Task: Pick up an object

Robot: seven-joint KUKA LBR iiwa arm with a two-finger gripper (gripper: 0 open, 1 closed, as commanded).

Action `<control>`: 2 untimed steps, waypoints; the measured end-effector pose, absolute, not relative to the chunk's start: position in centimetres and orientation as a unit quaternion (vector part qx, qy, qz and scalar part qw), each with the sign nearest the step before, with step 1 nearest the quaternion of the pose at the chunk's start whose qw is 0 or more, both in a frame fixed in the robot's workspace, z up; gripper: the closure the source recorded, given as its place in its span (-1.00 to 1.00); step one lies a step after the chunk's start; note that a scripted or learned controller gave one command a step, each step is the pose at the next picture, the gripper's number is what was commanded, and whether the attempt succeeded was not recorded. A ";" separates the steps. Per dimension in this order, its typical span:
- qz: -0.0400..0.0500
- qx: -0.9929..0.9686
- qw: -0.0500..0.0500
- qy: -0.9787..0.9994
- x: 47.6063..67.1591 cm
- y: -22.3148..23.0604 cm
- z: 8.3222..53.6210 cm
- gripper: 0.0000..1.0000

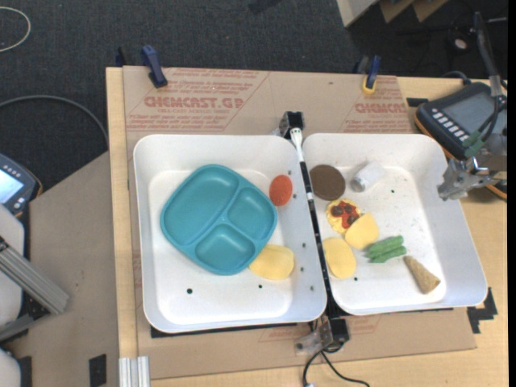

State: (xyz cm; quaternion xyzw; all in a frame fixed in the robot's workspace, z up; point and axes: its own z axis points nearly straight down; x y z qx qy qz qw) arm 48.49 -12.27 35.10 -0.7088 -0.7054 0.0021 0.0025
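The left bin [153, 216] holds a teal divided plate [218, 218], a small orange-red ball [280, 189] and a yellow wedge [272, 262]. In the right bin [439, 232] lie a brown disc [327, 181], a small white cylinder [368, 176], a yellow piece with red topping [344, 212], two yellow lumps [361, 232] [339, 258], a green bean pod [385, 249] and a tan cone [422, 274]. A grey metal part that looks like my gripper [453, 184] hangs over the right bin's right rim, apart from every object.
A black divider strip [306, 208] runs between the bins. A dark control pendant [455, 119] with cables sits at the back right. Blue and yellow clamps [153, 64] [371, 72] hold the cardboard sheet at the back edge.
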 end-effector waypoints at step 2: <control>0.002 -0.709 0.001 -0.705 49.1 -11.1 42.3 1.00</control>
